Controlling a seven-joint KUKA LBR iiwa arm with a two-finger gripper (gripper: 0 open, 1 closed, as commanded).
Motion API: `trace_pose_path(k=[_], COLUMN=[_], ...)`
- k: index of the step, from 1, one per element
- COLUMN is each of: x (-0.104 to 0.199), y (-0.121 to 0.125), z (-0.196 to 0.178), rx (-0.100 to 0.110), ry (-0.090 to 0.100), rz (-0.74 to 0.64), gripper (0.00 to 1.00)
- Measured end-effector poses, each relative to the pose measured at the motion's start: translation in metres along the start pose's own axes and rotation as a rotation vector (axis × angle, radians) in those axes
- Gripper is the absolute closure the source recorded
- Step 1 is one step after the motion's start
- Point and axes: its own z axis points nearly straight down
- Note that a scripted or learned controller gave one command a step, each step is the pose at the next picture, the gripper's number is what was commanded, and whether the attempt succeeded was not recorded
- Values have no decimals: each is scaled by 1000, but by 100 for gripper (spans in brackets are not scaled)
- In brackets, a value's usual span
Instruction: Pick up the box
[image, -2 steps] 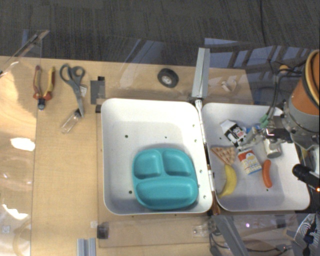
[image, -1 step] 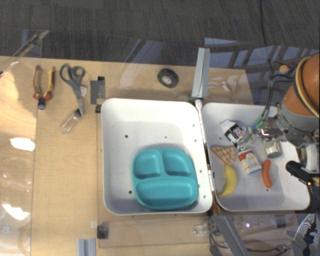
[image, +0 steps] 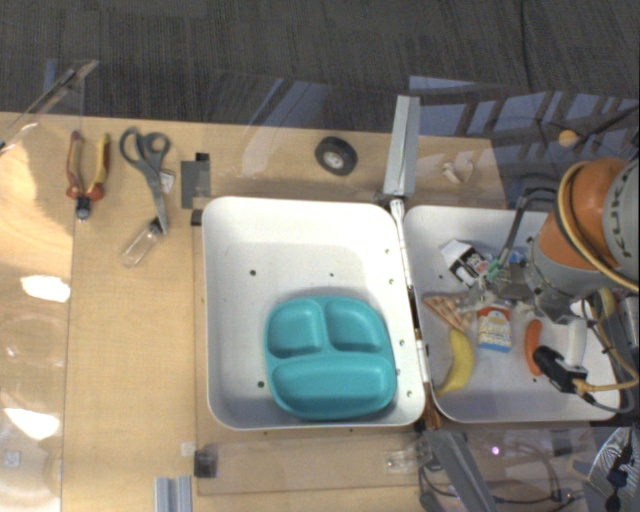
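Arm over the right bin, box lying loose

You'll find the box (image: 494, 329) on the right bin (image: 500, 405) floor, between the banana (image: 459, 362) and the gripper (image: 512, 283) just far of it; jaw state you can't tell

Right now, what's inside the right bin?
In the right bin: a banana, a small box, an orange item and a white package. The arm covers the bin's right side.

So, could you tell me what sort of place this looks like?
Probably a robotics lab bench: a robot arm reaches over two white bins of test objects, and pliers, scissors and tape lie nearby.
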Motion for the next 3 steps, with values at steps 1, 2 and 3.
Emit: trace_pose_path(k=[1,2,3], x=[2,2,47], y=[3,3,-7], z=[-12,-12,6], rx=[-6,-6,-12], ry=[1,1,-10], rz=[-4,-4,-43], gripper=[100,0,0])
